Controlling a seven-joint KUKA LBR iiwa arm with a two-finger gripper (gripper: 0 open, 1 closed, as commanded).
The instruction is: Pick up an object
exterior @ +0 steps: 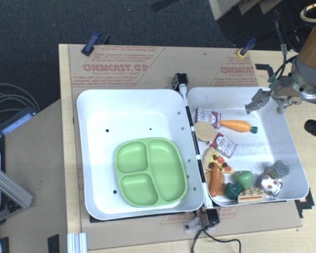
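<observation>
Gripper (268,101) hangs over the right bin (292,141) at its 1 o'clock corner. Two fingers (255,103) show spread apart with nothing between them. No contact with any object is visible.

Candidate objects all lie in the right bin. Carrot (235,125) lies flat near the bin's centre, at about 8 o'clock from the gripper, with clear floor on both long sides. Red packet (208,117) sits just beside it at 9 o'clock; a second packet (225,145) lies below. Along the 6 o'clock edge a cluster is packed close: hot dog (215,181), green pepper (244,178), sandwich (251,196), a round red-and-white piece (270,185) and a grey can (278,168).

Left bin (95,120) holds a green tray (149,171); not relevant to the pick.

Assessment: approach stage, grasp not yet begun. The carrot appears the soundest target, being nearest and isolated. Recommended: centre the fingers over its middle, turn them to straddle its short axis, descend to the bin floor before closing. The crowded 6 o'clock cluster risks a nudge or a double catch; the flat packets offer little to pinch.
</observation>
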